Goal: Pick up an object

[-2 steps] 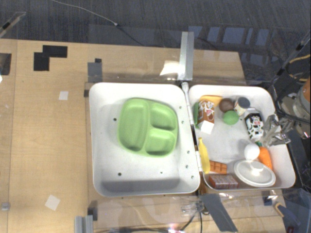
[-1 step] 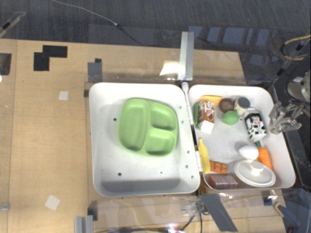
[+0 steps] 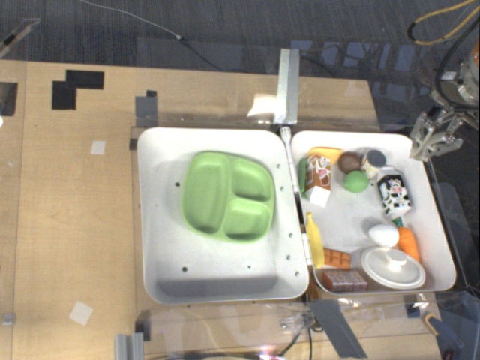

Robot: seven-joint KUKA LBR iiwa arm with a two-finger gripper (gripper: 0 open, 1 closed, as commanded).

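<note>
the gripper point(image 3: 433, 137) sits at the upper right, over the top right corner of the right bin point(image 3: 442, 231), just outside the bin's rim. its fingers point(image 3: 421, 145) point down and stand slightly apart, with nothing between them. the wrist above it reaches in from the right edge.

the right bin holds all the loose objects. along its top wall: a yellow and red carton point(image 3: 318, 172) lying against the divider, a brown ball point(image 3: 349, 161), and a small dark grey cap point(image 3: 375, 158). a green ball point(image 3: 356, 181) lies just below the brown ball, touching or nearly touching it. a black and white patterned carton point(image 3: 393, 194) lies near the right wall, the object nearest the gripper. below it are a white egg point(image 3: 384, 235) and an orange carrot point(image 3: 408, 244), side by side. a white bowl point(image 3: 393, 268) rests in the lower right corner. a banana point(image 3: 314, 240) lies along the left wall, with a brown block point(image 3: 337, 259) and a reddish box point(image 3: 345, 280) near the bottom wall.

the left bin point(image 3: 161, 201) holds a green divided plate point(image 3: 227, 194), near its centre. both bins rest on the wooden worktop point(image 3: 67, 223).
</note>
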